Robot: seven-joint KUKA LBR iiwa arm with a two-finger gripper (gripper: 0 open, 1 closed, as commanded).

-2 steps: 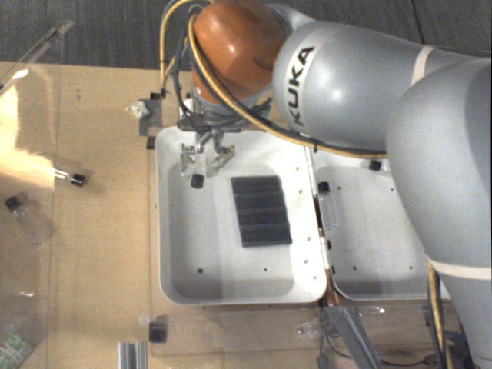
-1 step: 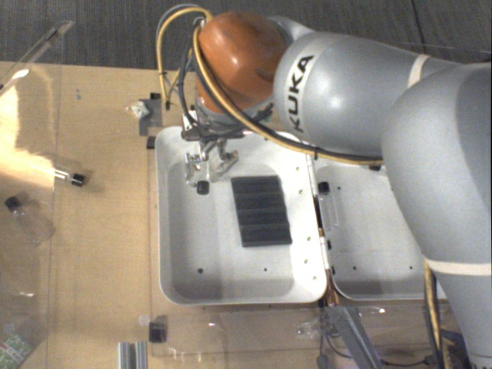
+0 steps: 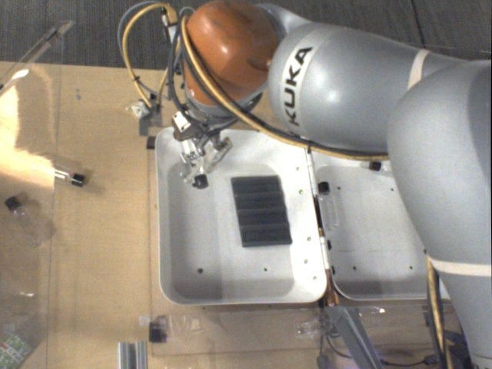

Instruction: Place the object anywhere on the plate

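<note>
My gripper (image 3: 201, 154) hangs over the far left part of the left bin (image 3: 177, 267), below the orange wrist band. A small clear vial with a black cap (image 3: 198, 177) sticks out downward from between its fingers, cap at the low end, and the fingers are shut on it. The plate (image 3: 261, 210) is a black ridged rectangle lying flat in the middle of the left bin. It sits to the right of and nearer than the vial, apart from it. The arm hides the bin's far right corner.
The right bin (image 3: 369, 244) lies beside the left one, partly under the arm. On the wooden bench to the left lie two more vials (image 3: 68, 177) (image 3: 19, 210). Small bits lie near the front edge (image 3: 156, 330).
</note>
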